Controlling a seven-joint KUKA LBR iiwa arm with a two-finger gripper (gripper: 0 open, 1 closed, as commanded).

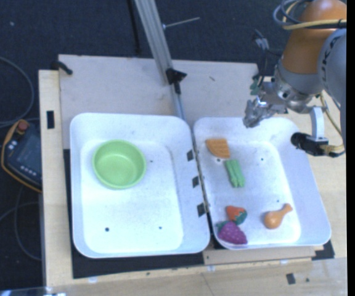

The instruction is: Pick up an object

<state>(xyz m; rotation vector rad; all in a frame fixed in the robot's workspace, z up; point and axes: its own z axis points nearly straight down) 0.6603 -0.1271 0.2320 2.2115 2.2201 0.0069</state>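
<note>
1. objects for picking lie in the right bin (pixel 307 184), the white tray on the right half of the frame; the largest thing on the bench beside it is the left bin (pixel 134 227), touching it along the middle seam.
2. arm (pixel 310 42), grey with an orange band, enters at the upper right of the frame and slants down toward the upper edge of the right bin.
3. green bowl (pixel 119 163) sits upright in the upper left part of the left bin, well apart from everything else.
4. gripper (pixel 251 119) hangs over the upper left corner of the right bin, above the rim; nothing shows between its tips, and i cannot tell whether it is spread or closed at this angle.
5. green vegetable (pixel 234 173) lies near the middle of the right bin, lengthwise up and down the frame.
6. orange wedge (pixel 217 147) rests just above the green vegetable, near the gripper but apart from it.
7. drumstick (pixel 277 216), tan, lies in the lower right part of the right bin.
8. purple grapes (pixel 232 232) sit at the lower left corner of the right bin, touching the small red and green piece (pixel 235 213) just above them.
9. yellow pendant (pixel 22 153) lies off the bench at the left edge of the frame.
</note>
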